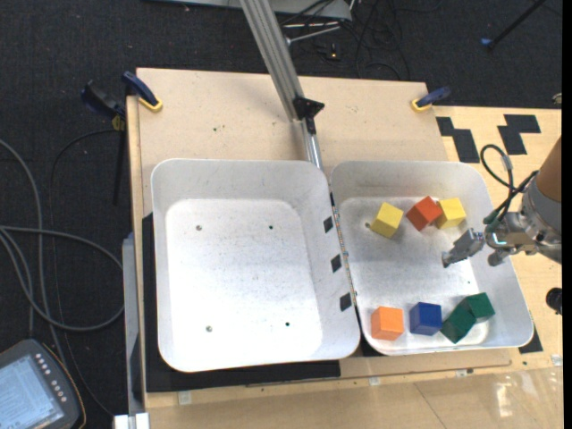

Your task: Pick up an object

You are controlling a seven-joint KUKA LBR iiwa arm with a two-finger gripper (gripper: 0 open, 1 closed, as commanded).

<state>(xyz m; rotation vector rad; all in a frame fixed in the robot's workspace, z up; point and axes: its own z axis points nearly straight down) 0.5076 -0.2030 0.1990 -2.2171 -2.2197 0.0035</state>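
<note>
Gripper (466, 247) low over right bin (500, 284), fingers apart, clamped on nothing. Red cube (425, 212) just up-left between two yellow cubes (388, 219). Orange (387, 322), blue (426, 317), green (468, 316) cubes along near wall. Left bin (170, 239) beside.

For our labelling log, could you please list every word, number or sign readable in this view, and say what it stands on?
No text reads here.
The handheld screen at the lower left shows lines too small and blurred to read.
Black squares on the bench at the upper right are a pattern, not letters.
The blocks, such as the blue block, bear no marks.
</note>
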